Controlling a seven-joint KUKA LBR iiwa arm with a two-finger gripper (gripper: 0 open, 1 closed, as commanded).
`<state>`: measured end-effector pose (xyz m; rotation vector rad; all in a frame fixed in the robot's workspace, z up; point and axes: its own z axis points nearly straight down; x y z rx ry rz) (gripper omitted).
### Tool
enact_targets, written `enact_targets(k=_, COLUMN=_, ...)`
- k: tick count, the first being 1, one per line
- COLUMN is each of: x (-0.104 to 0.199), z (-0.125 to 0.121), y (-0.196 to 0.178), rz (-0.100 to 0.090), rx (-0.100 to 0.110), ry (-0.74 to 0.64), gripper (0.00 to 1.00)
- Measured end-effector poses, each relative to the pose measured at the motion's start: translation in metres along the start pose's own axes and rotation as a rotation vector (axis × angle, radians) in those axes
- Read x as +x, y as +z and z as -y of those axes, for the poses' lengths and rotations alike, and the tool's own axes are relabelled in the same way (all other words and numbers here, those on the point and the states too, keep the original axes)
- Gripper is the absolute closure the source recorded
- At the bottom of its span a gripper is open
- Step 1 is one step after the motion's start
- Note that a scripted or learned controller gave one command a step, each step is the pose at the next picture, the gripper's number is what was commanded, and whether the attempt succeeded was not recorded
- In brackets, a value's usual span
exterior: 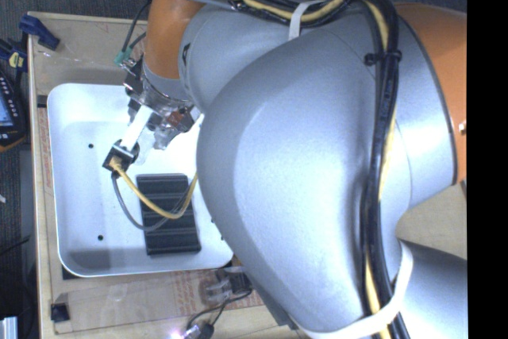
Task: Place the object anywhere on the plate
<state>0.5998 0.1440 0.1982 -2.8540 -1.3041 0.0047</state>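
Logged the hand (pixel 162 131) low over the white bin (pixel 54 171), roughly over the middle of its far half, hanging from the orange wrist band of the grey arm (pixel 317 171). Could not tell whether the hand was open or closed: seen from above at a slant, with its tips lost among metal parts and shadow. Saw nothing held in it. Noted a strip of bare bin floor between the hand and the nearest thing, so no contact on view.

Counted one loose thing in the bin: a black ribbed slab (pixel 171 226), rectangular, lying flat on the floor in the near half, close to the near wall and toward the arm's side. Took it as the likely task object, though could not confirm this. Found it just nearer the camera than the hand, long side running away from the viewer, slightly skewed to the bin walls.

Counted two small dark dots (pixel 91 145) on the bin floor, one in the far half and one in the near half, both left of the slab and well apart from it.

Counted one blue clamp (pixel 37 29) at the far left corner of the wooden worktop (pixel 119 298), outside the bin.
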Motion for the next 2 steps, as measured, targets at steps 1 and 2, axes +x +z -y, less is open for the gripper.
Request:
enact_targets(k=1, x=-0.025, z=-0.038, y=-0.038, rz=0.000, rx=-0.002, ry=-0.377, gripper=1.00)
enact_targets(k=2, x=-0.085, z=0.041, y=0.071, rz=0.005, rx=0.003, ry=-0.381, gripper=1.00)
